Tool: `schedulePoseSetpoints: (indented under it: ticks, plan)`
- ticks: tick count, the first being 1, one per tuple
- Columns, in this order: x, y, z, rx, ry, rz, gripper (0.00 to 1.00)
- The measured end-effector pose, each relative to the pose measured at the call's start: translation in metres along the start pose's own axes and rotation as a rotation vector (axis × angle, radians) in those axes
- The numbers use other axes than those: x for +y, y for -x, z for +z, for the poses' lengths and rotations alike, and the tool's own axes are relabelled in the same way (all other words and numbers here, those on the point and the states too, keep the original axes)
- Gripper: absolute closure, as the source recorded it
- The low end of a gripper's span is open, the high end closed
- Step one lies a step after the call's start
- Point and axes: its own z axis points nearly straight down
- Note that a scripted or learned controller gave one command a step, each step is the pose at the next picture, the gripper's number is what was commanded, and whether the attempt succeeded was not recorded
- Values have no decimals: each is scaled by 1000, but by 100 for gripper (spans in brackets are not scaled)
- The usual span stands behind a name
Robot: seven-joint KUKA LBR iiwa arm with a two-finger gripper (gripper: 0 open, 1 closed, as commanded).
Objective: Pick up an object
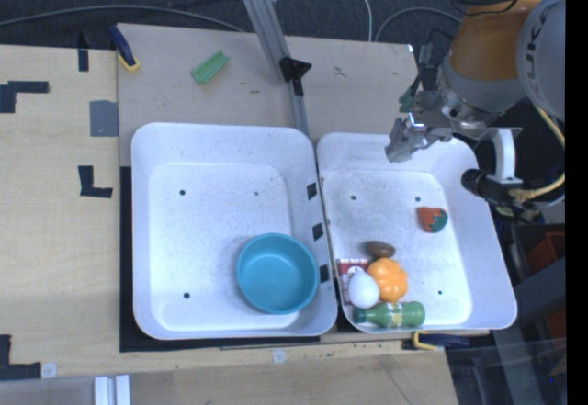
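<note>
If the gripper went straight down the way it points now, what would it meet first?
Most likely the bare floor of the right bin near its far rim. The gripper hangs over that corner, apart from the strawberry and the pile near the front. Depth is hard to judge.

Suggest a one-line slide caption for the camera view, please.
Gripper above the right bin's far edge; blue bowl in the left bin.

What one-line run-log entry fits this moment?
pincer: above right bin far edge | holding: nothing | strawberry: in bin | bowl: left bin
</note>
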Motion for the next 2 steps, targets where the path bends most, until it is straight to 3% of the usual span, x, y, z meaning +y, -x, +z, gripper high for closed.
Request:
schedulePoseSetpoints:
  ticks: [1, 2]
  plan:
    - [-25, -47, 17, 0, -1, 0, 100]
    - [-35, -100, 24, -1, -1, -1, 100]
